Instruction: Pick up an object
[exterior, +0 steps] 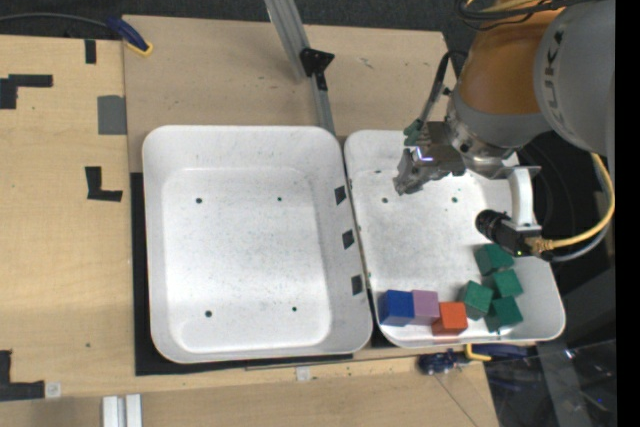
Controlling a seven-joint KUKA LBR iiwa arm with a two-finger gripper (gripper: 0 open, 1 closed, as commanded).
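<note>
The grey two-finger gripper (411, 177) is hanging over bare floor in the shallow white right-hand bin (400, 235), its opening impossible to judge, risking a miss since the small blue cube (397, 306) is sitting well apart by the near wall.

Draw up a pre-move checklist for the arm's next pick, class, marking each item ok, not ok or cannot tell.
1. Objects available in the right bin: ok; blue block, purple block, orange block and green blocks lie near its front edge.
2. Tool above that bin: ok.
3. Tool above a block: not ok; it hangs over bare floor toward the back.
4. Tool open or shut: cannot tell.
5. Blocks separated enough to grip singly: not ok; they crowd together.
</note>
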